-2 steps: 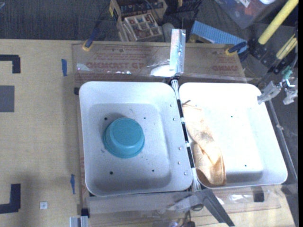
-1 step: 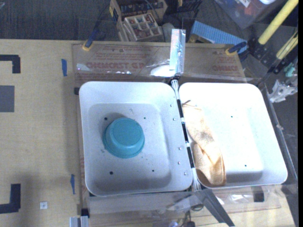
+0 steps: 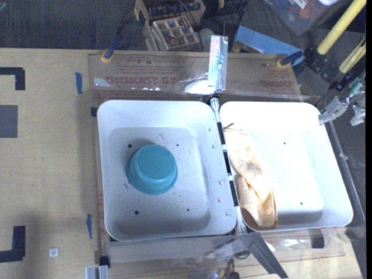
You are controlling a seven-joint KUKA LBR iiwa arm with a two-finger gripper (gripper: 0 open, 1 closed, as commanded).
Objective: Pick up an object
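A blue bowl is seen upside down in the left bin; a stained tan cloth is draped along the right bin near the divider. The gripper is glimpsed at the right edge, its state impossible to tell.

Bright even overhead light, glare on the white bins, soft shadows, slightly blurred

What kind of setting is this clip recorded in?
Likely a robotics lab bench: two white bins side by side hold a blue bowl and a tan cloth, with clutter behind.
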